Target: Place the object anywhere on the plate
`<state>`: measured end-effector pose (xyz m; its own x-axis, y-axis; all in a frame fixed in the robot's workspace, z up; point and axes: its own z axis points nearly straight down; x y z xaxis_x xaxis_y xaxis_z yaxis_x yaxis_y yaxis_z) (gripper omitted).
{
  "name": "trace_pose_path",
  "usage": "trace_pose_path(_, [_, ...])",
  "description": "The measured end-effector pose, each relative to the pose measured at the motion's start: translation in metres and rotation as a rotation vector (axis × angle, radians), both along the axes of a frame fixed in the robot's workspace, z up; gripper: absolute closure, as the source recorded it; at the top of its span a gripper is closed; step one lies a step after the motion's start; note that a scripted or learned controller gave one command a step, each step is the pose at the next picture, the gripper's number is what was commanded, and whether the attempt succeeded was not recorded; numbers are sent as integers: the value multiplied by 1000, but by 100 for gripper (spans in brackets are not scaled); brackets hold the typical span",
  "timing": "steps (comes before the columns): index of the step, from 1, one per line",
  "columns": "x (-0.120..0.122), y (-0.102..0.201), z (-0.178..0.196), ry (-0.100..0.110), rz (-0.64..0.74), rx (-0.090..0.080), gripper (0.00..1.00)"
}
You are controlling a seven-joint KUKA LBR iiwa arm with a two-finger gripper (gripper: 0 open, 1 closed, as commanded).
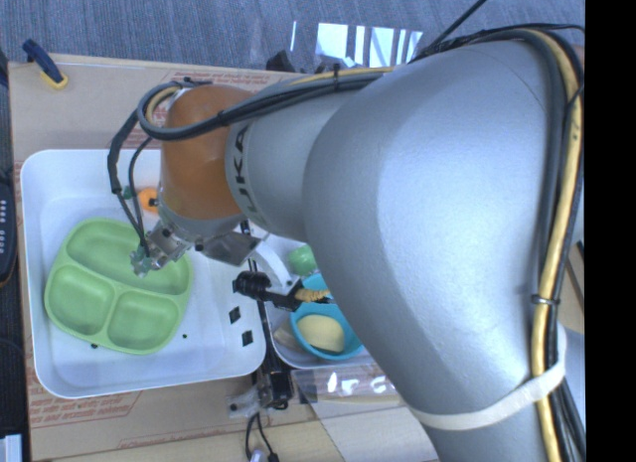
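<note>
Beneath the claw [147, 263] lay the green plate [94, 296]; whether its grip was spread or pinched, I could not tell. Just behind it, an orange object [148, 199] peeked out, probably light and smooth, best gripped across its middle.

Single fixed camera above bench [89, 87], slanted down, arm [417, 202] looming close

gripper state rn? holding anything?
Gripper: over the green three-compartment plastic plate in the left white bin; open or shut cannot be told, no object seen in it.
</note>
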<state>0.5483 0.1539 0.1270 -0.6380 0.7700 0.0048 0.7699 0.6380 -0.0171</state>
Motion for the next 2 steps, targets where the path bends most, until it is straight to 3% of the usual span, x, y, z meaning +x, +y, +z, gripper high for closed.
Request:
trace_pose_path(1, [-9,19,-12,-15,244,5,100])
trace_pose_path(2, [-60,18,-5,-5,427,8,100])
